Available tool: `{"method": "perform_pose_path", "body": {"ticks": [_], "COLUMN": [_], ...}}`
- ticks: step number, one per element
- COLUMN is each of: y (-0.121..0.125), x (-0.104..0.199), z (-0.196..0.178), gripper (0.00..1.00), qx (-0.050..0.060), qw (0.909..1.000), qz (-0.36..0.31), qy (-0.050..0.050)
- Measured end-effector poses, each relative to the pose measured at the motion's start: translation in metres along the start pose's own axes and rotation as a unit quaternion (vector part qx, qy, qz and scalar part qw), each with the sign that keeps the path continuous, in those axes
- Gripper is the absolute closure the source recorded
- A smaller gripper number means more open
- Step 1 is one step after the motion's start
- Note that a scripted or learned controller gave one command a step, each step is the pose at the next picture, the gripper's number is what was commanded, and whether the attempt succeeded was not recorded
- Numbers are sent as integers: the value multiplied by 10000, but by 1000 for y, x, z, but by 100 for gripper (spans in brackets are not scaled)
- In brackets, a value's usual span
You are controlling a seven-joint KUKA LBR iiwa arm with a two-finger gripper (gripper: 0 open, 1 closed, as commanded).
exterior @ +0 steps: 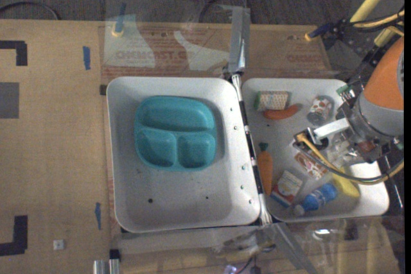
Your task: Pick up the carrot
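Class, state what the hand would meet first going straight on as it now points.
The hand would probably meet the right bin floor beside the red-and-white packet, not the carrot; depth is unclear.

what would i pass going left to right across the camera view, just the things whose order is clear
teal divided plate → carrot → blue bottle → arm's orange band
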State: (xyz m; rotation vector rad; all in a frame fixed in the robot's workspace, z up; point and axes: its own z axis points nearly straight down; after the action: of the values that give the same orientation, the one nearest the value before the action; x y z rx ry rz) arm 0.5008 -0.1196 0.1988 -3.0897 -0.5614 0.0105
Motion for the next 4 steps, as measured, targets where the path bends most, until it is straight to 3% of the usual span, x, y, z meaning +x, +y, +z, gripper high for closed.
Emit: {"method": "perform_pose_path", "body": {"ticks": [1,2,3,4], "y": [45,20,-31,-46], "x": [-18,-30,1,-6], "z": [-12,-63,-49,-60], "gripper": [100,100,100,100], "qx": [3,0,10,12], "qw": [9997,9971,9972,9976], "qz": [253,763,753,691], "qy": [0,-2,-8,-11]}}
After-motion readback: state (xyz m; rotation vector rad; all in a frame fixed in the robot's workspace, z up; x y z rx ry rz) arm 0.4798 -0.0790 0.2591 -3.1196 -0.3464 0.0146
